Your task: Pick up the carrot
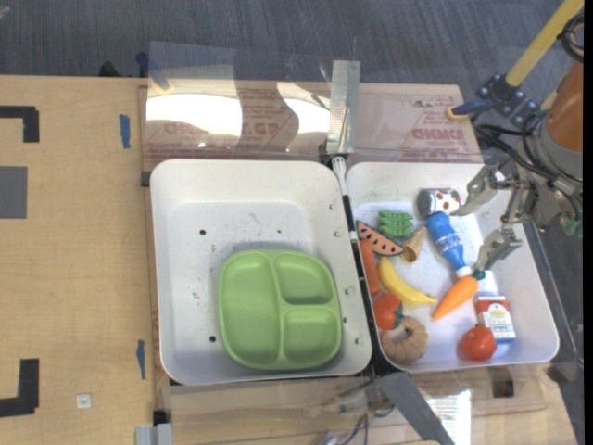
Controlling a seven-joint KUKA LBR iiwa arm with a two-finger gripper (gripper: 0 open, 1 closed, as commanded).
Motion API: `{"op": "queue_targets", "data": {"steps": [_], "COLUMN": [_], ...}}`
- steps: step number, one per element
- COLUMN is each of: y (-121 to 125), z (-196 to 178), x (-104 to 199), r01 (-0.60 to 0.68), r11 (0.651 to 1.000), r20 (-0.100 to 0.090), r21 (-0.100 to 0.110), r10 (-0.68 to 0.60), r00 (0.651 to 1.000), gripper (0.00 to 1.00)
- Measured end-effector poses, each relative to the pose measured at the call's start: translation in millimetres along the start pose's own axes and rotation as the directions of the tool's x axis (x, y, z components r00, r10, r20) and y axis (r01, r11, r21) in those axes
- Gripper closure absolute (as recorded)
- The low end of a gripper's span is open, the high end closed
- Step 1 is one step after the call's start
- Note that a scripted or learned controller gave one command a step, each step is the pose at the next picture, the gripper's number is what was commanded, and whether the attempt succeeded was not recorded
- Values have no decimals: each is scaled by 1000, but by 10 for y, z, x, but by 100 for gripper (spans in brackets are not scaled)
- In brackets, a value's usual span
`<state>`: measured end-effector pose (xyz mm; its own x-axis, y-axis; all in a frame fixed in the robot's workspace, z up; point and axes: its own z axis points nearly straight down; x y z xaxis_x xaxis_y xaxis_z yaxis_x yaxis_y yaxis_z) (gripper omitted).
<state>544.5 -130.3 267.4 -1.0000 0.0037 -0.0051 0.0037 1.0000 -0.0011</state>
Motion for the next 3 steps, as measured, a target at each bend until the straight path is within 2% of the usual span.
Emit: {"op": "queue_targets", "data": {"steps": [1, 2, 3], "y": [-162, -935, -915], "z": [1707, 1785, 1788], "x": [-1, 3, 27], "r01": [131, -50, -518], "r11": [991, 999, 855], "r20": [-11, 7, 6], "r21": [-6, 1, -3], "r10": [-131, 50, 518], "r00": [991, 999, 855], "gripper": [0, 0, 0]}}
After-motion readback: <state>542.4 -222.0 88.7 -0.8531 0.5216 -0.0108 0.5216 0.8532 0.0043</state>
